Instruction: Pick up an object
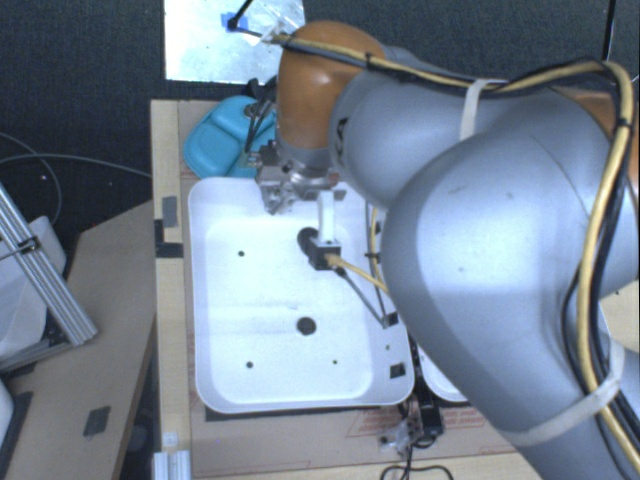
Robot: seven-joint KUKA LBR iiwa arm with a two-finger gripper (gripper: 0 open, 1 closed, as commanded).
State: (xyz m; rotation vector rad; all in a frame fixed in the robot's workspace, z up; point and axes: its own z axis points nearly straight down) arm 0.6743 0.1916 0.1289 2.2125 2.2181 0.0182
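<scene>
My gripper hangs over the far edge of the left white bin, just below the orange band of the wrist. A light blue rounded plastic thing lies just beyond the bin's far-left corner, up and to the left of the gripper; part of it is hidden behind the wrist. I see nothing held at the gripper. The bin floor shows a dark round spot near its middle and a few tiny dark dots.
The grey arm covers the right half of the view and hides most of the right bin. A silvery sheet lies at the back. Aluminium rails stand at the left, off the bench.
</scene>
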